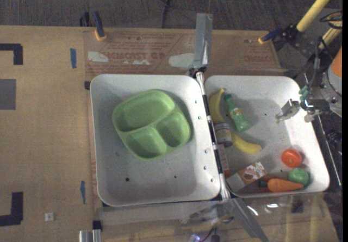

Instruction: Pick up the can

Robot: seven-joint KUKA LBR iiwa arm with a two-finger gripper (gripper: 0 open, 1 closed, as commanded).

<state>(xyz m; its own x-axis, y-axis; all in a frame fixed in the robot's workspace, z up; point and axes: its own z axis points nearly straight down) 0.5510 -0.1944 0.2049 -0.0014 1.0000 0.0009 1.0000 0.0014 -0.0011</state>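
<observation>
The right bin holds the can, lying on its side against the left wall, long axis running along that wall; the hand hovers at the opposite side, well apart. Its grip cannot be judged; nothing visible in it.

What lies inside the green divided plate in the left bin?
Nothing visible: the three compartments of the green divided plate show only bare green plastic. The plate rests in the left bin; the bin floor under it is covered.
</observation>
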